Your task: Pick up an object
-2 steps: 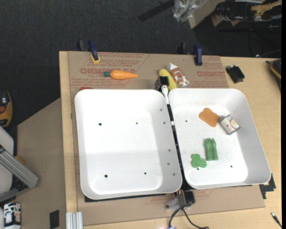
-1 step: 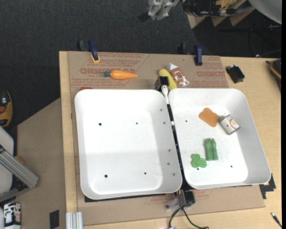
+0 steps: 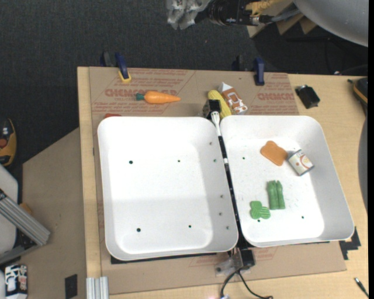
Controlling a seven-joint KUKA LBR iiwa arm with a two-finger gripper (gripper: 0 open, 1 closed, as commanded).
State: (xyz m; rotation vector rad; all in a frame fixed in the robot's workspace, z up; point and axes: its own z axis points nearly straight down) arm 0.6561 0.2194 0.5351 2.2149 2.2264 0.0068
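The task is at its very start: nothing is lifted, and every candidate lies untouched. The right bin (image 3: 315, 131) holds an orange piece (image 3: 273, 152) near its middle, a small white carton (image 3: 300, 162) just beside it at four o'clock, a dark green bundle (image 3: 276, 194) below, and a light green piece (image 3: 259, 211) touching that bundle at about seven o'clock. The left bin (image 3: 163, 233) holds no objects. Outside the bins, at twelve o'clock on the table (image 3: 87, 175), lie a carrot (image 3: 159, 97), a corn cob (image 3: 217, 100) and a small packet (image 3: 234, 100).

The next move, as I judge it, calls for choosing one piece in the right bin, the orange piece being least crowded, and coming down squarely over it.

The arm (image 3: 345, 17) hangs high at the one o'clock corner, well apart from the bins. Whether the jaws are spread or closed, I cannot tell.
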